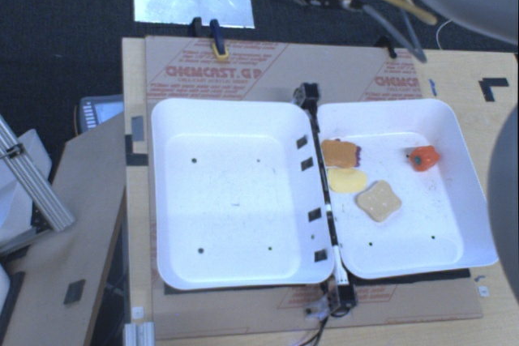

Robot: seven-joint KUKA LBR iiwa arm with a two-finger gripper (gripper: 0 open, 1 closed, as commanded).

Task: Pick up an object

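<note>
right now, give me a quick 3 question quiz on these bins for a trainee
1. True or false: the toast lies in the left bin.
2. Which item sits farthest right in the right bin? A) toast B) yellow piece C) red-orange item
3. Fill in: the orange piece lies against the bin's ___ wall.

Key: 1 false; 2 C; 3 left, beside the divide between the bins.

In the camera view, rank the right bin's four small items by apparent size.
1. Tan biscuit piece
2. Orange slab and pale yellow disc: look alike, not ranked
3. Red-orange piece, smallest
</note>
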